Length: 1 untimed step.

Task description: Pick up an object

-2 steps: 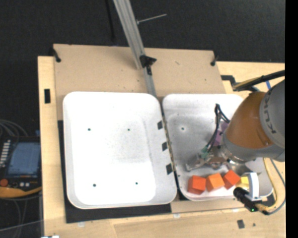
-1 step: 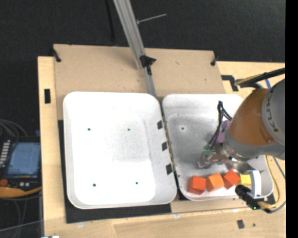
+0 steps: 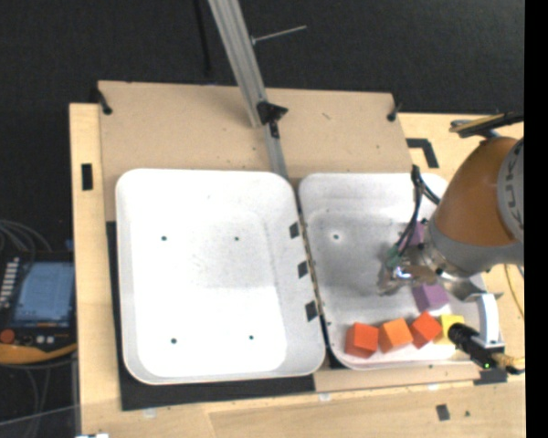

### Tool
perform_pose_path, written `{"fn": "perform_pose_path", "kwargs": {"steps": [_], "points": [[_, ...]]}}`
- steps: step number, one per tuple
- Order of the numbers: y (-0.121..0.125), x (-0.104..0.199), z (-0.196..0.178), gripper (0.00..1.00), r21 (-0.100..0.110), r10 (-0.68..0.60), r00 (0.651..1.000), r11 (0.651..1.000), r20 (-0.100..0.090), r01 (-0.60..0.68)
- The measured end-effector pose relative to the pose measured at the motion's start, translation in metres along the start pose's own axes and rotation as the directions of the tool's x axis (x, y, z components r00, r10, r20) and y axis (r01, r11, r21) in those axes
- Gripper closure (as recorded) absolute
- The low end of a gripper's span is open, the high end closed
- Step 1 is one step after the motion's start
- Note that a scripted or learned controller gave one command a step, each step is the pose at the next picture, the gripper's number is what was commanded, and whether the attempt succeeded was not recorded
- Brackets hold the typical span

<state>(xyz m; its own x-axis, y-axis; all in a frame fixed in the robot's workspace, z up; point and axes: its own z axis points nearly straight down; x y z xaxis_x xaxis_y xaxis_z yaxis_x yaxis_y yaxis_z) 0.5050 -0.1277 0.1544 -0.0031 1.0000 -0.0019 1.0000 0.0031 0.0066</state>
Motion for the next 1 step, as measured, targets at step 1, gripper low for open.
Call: {"fn": "perform_pose_path", "kwargs": {"steps": [1], "points": [[0.001,0.0016,-0.0436,1.0,0.0,-0.001,1.0,1.0,0.0,0.001]]}}
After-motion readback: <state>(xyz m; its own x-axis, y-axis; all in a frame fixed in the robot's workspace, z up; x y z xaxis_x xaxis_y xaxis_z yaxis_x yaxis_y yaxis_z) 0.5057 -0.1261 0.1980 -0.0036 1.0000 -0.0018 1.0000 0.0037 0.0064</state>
